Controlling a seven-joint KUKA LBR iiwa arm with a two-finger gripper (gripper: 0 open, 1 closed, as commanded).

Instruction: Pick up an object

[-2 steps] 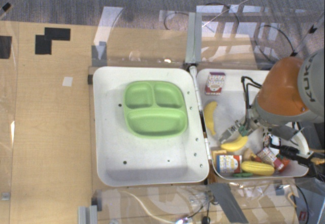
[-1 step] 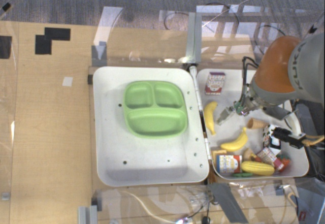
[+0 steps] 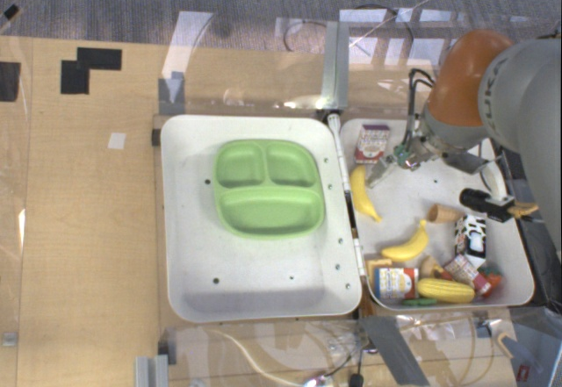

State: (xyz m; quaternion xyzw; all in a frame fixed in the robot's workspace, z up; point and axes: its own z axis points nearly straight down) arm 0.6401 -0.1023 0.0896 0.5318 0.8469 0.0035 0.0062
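My gripper [image 3: 384,169] hangs low over the upper left part of the right bin [image 3: 518,275]. It sits just right of a yellow banana [image 3: 363,195] and just below a small white and maroon carton [image 3: 372,142]. I see nothing held in it. A second banana [image 3: 409,245] lies in the middle of the bin. Along the front wall are a labelled can [image 3: 395,281], a yellow corn-like piece [image 3: 445,290] and a small red-and-white packet [image 3: 463,271]. A black-and-white cow-patterned carton [image 3: 471,236] and a tan cone [image 3: 443,214] lie at the right.
The left bin [image 3: 198,289] holds a green divided plate [image 3: 268,186] near its middle. The grey arm with its orange band [image 3: 470,78] covers the right bin's upper right corner. A metal divider [image 3: 347,201] separates the bins.
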